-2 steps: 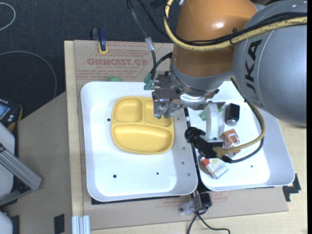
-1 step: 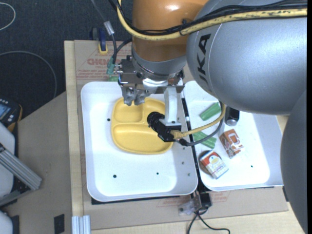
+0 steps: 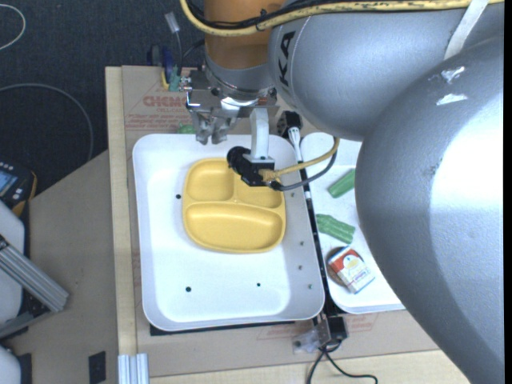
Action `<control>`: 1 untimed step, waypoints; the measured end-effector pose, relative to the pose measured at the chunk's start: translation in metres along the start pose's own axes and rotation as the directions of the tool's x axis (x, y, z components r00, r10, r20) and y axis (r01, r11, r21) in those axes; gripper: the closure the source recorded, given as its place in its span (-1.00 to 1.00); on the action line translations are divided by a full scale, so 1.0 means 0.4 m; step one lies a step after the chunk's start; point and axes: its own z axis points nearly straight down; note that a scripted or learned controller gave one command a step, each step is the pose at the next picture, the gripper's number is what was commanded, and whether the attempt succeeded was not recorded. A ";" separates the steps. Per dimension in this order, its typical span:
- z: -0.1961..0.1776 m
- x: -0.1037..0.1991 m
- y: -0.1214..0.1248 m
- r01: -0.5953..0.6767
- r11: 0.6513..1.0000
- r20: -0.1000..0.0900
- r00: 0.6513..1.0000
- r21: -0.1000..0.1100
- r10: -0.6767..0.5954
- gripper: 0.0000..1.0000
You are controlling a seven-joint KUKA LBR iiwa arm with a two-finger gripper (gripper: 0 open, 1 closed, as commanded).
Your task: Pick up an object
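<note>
1. PICK NOT YET MADE: The gripper (image 3: 210, 131) hangs over the far rim of the left bin (image 3: 224, 298), just beyond the far left corner of the yellow divided tray (image 3: 234, 218). Its fingers stand only a little apart, with nothing between them.

2. WHAT IS LEFT: By this view, the whole job remains: choosing a spot, coming down, closing and lifting. The tray, the nearest candidate, lies flat on the bin floor in the far half of the left bin, touching nothing else.

3. HOW THE TRAY LIES: Its outline is close to square (so the long axis is a fine call). The one long compartment runs across the bin from left to right, dipping slightly toward the right. The two smaller compartments face the far edge, toward the gripper.

4. OTHER CHOICES: In the right bin (image 3: 376, 301) lie two green pieces (image 3: 336, 229) and a red-and-white box (image 3: 350, 269), well apart from the gripper.
</note>
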 end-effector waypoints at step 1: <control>0.060 -0.127 -0.187 -0.002 1.000 0.002 1.000 0.015 0.002 1.00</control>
